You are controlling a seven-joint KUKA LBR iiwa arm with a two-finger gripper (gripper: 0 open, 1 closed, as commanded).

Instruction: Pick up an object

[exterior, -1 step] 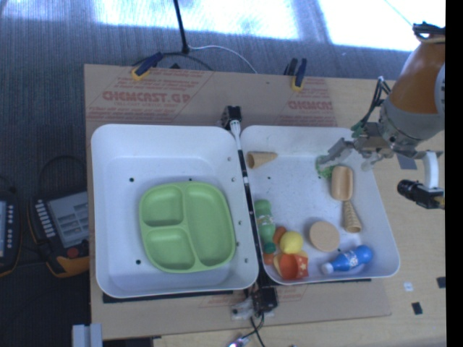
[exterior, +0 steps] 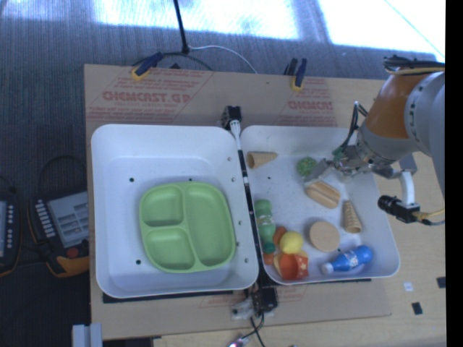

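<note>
The right bin (exterior: pixel 387 255) holds several toy foods. A tan cone (exterior: pixel 260 159) lies at its far left, with a green broccoli piece (exterior: pixel 307 166) to the right of it and a hot dog bun (exterior: pixel 323 193) just below that. An ice-cream cone (exterior: pixel 351 216), a round tan disc (exterior: pixel 324 235) and a blue bottle (exterior: pixel 349 259) lie toward the front. A yellow lemon (exterior: pixel 291 242), a red piece (exterior: pixel 293 266) and a green piece (exterior: pixel 262 212) crowd the front left. My gripper (exterior: pixel 341 162) hangs low over the bin's far right, just right of the broccoli and above the bun.
The left bin (exterior: pixel 108 194) carries a green divided plate (exterior: pixel 188 226). The ridge (exterior: pixel 242 194) where the two bins meet runs between them. Clamps (exterior: pixel 296 74) sit at the bench's back edge. A black fitting (exterior: pixel 394 207) juts from the arm over the right bin's right rim.
</note>
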